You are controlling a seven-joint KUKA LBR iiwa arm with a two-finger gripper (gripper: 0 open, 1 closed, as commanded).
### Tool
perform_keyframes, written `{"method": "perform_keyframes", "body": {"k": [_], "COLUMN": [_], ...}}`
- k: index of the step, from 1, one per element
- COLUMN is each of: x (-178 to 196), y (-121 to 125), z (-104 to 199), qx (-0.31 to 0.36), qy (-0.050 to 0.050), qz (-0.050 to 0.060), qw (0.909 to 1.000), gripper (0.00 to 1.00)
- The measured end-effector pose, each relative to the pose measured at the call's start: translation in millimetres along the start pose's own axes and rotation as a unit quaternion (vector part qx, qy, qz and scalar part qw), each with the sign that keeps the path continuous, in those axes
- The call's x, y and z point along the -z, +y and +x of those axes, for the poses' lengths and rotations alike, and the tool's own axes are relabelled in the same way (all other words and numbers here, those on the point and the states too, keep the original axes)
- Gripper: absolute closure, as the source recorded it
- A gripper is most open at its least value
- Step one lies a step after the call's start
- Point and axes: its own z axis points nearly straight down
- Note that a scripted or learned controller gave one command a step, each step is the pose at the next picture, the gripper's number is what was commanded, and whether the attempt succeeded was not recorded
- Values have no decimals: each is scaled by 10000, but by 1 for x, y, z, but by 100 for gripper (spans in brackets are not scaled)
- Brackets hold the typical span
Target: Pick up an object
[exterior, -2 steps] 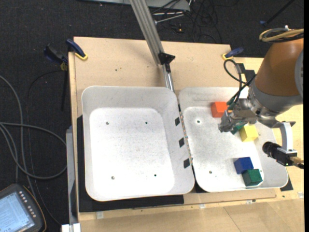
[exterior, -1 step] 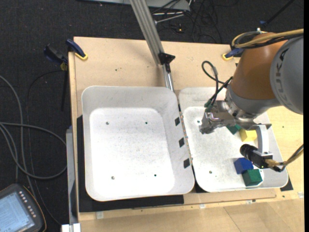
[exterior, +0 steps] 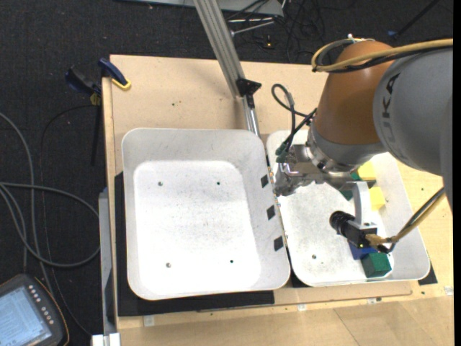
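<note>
Green is the plainest target: a green block (exterior: 377,265) sits in the near right corner of the right bin (exterior: 317,231), with a blue piece (exterior: 358,251) touching it on the side toward the bin's middle, and a yellow piece (exterior: 377,199) lies along the right edge farther back, partly under the arm (exterior: 360,107). The gripper (exterior: 288,179) hangs low over that bin's left edge, close to the wall it shares with the left bin (exterior: 187,215), and well apart from all three pieces; whether it is spread or closed I cannot tell, as the wrist hides it. Nothing can be seen in its grasp, so I judge the pick is not yet made. To do the step well, it should travel across to the right side, settle squarely over one piece, and come down with room on both flanks. The yellow piece looks the freer choice, since the block and blue piece crowd each other and the corner walls leave little clearance. The left bin's floor is white with dark specks.
</note>
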Motion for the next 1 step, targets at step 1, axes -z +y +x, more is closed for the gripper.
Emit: {"method": "perform_keyframes", "body": {"k": [1], "x": [-1], "y": [-8], "z": [50], "qx": [-1], "qy": [0], "qz": [11], "qw": [10000], "gripper": [100]}}
